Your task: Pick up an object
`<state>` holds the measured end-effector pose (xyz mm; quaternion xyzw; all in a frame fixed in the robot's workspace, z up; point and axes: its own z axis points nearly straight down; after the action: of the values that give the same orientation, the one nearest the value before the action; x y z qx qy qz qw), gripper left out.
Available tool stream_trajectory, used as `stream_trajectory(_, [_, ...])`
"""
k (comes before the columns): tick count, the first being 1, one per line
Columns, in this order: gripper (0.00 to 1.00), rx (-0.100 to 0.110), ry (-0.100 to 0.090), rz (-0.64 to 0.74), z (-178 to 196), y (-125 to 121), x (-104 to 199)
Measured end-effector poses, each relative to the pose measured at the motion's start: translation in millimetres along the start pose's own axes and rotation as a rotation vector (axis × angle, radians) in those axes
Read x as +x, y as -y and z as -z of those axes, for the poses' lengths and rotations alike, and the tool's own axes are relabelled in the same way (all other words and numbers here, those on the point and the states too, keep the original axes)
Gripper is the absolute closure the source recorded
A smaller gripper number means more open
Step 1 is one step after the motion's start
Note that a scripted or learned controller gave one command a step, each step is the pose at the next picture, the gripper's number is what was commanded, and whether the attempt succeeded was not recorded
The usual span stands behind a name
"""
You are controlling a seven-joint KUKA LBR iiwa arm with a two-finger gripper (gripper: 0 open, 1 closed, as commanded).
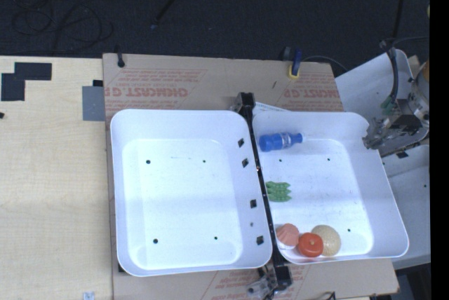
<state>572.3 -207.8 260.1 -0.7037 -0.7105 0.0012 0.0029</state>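
Nothing is lifted yet: blue bottle point(280, 141), green toy point(278, 191) and round pieces point(309, 242) lie in the right bin point(382, 183); pincer point(388, 132) waits outside it, grip state unclear.

At the right edge of the frame, the robot's gripper point(394, 129) is a compact assembly of grey and dark metal parts, too small and blurred to make out in detail. A thin pale cable point(394, 74) loops up from it, beside white housing.
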Motion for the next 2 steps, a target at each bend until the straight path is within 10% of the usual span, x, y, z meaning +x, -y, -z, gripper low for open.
stream_trajectory(1, [0.00, 0.001, 0.000, 0.000, -0.4, 0.1, 0.0])
stream_trajectory(2, [1.00, 0.001, 0.000, 0.003, 9.4, 0.2, -0.8])
